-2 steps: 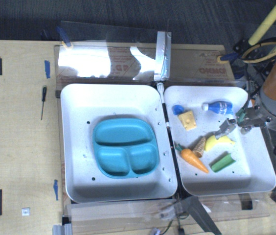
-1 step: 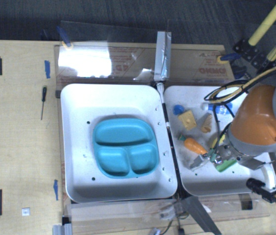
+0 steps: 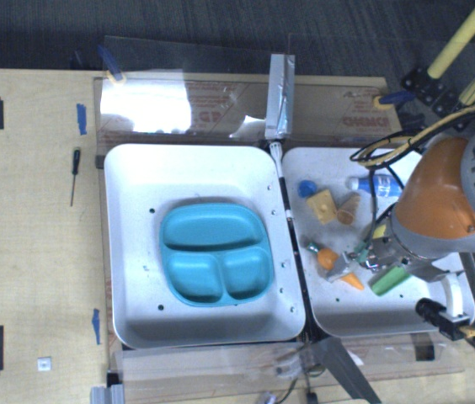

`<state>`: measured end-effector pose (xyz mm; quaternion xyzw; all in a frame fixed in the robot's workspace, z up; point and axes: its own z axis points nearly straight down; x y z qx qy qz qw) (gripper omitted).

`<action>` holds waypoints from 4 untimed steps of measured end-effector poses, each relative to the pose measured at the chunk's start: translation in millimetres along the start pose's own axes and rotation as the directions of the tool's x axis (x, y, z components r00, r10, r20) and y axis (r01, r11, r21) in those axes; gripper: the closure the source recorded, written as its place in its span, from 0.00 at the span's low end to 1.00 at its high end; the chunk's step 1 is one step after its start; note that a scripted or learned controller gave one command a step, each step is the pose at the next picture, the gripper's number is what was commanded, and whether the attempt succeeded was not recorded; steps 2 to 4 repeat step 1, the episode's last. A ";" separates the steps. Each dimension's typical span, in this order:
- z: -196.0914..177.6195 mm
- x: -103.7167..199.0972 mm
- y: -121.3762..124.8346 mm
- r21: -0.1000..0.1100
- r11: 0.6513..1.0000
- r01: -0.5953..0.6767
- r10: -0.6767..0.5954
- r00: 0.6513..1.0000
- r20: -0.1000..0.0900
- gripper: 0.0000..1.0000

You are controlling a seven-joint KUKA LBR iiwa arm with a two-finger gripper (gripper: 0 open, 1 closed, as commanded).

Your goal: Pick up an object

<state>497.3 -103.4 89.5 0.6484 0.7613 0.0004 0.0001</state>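
the green block looks like the thing being gone after. it lies on the floor of the right bin, toward the near edge, and it is a stubby bar whose long axis runs on a diagonal: one end up and to the right, tucked under the arm, the other down and to the left, pointing at a small orange wedge just beside it. another orange piece sits a little up and left of that. further back in the same bin are a tan block, a cork-like piece, a small blue thing and a blue and white container.

the gripper is down low over this cluster, right above the upper end of the green block, with the grey and orange wrist leaning in from the right. the metal parts there are a jumble from where i stand, so i cannot tell how far apart the fingers are, or whether anything is between them.

my guess is the reach is done and the grasp itself is the step in hand. the next move would want the fingers set across the bar's short side, not along the diagonal, and clear of the orange wedge, then a straight lift.

the left bin holds a blue divided tray, well apart from all this on the tabletop.
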 end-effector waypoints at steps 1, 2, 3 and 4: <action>1.0 3.3 -11.9 -0.014 0.999 -0.044 0.044 0.999 0.004 0.00; 1.0 3.3 -11.9 -0.014 0.999 -0.044 0.044 0.999 0.004 0.00; 1.0 3.3 -11.9 -0.014 0.999 -0.044 0.044 0.999 0.004 0.00; 1.0 3.3 -11.9 -0.014 0.999 -0.044 0.044 0.999 0.004 0.00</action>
